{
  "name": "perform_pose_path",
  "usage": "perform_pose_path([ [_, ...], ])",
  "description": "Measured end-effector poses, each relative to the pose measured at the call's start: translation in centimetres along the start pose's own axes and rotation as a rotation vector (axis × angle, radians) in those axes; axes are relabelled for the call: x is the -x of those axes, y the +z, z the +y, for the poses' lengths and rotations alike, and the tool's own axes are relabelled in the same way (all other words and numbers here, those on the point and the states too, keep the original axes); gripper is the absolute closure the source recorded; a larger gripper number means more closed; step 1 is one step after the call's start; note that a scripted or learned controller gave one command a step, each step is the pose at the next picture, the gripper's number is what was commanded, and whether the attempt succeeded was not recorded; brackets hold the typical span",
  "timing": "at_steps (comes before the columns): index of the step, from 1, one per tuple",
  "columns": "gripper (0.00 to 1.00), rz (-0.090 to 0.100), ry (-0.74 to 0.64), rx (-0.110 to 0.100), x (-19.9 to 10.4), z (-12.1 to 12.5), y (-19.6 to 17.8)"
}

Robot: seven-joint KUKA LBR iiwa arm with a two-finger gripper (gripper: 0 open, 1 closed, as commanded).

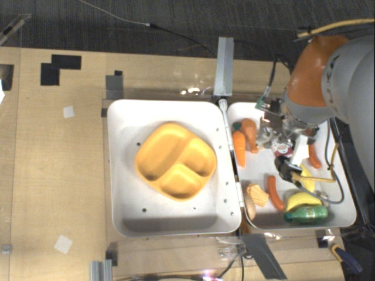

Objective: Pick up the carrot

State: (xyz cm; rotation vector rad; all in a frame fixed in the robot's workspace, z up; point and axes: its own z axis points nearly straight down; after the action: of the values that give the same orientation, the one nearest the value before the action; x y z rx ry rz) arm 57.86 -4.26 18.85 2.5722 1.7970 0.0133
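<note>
Occupying the left white bin (117, 157), a yellow divided plastic dish (176, 160); in the right white bin (345, 206), a small orange carrot (239, 147) lying against the left wall; just right, the grey two-finger gripper (280, 140), grip state indeterminable.

The setting was a robotics laboratory. A wooden bench (53, 174) carried two white bins (176, 224) held by metal brackets (224, 66), with loose cables (164, 28) over dark carpet (176, 4) and an industrial arm (334, 69).

Arm (337, 75) cut off at right edge.
</note>
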Motion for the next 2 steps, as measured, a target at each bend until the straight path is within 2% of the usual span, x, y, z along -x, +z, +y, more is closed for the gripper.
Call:
perform_pose_path([
  [1, 0.0, -0.003, 0.002, -0.005, 0.2, -0.1, 0.3],
  [2, 0.0, -0.006, 0.13, -0.008, 2.0, 6.6, 4.3],
])
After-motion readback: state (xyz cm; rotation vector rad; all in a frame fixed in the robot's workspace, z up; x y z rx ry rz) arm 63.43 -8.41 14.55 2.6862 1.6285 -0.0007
